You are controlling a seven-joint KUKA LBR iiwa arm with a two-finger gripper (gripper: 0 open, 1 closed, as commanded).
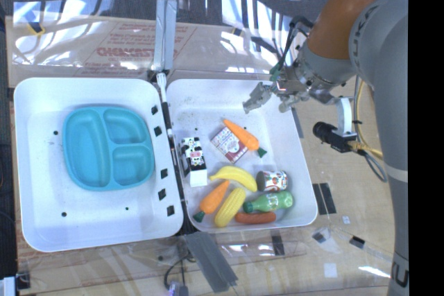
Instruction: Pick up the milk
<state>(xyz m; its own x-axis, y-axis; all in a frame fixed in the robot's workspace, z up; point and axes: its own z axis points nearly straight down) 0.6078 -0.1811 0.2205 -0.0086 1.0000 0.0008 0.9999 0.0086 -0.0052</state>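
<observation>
The black-and-white cow-print milk carton [193, 159] lies flat against the right bin's left wall.

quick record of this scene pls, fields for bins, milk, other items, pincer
left bin: holds a blue divided tray
right bin: holds the food items
milk: cow-patterned carton by the right bin's left wall
other items: carrot, red carton, banana, can, green bottle
pincer: above the right bin's upper right, apart from the milk, open, holding nothing
</observation>
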